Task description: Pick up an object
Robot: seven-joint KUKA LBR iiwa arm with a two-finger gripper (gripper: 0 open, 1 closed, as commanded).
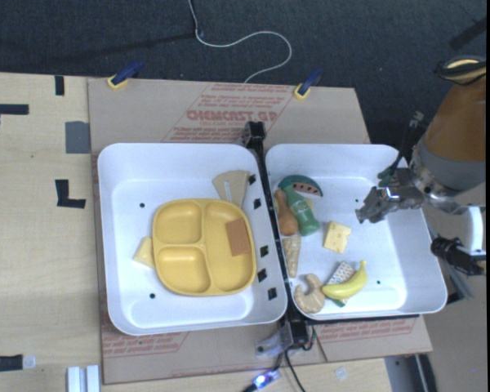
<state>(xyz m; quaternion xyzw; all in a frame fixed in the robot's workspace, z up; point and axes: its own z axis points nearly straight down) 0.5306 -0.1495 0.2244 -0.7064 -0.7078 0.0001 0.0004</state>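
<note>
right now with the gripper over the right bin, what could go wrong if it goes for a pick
The gripper hangs over bare floor of the right bin, apart from the cheese wedge; closing there would likely catch nothing.

The banana, the green bottle and the watermelon slice lie among crowded items near the divider, so a pick there might nudge neighbours or strike the wall.

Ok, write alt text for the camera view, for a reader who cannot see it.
A grey and orange robot arm's gripper hovers over the right bin, which holds a banana, a cheese wedge, a green bottle and other toy food. The left bin holds a yellow divided tray.
</note>
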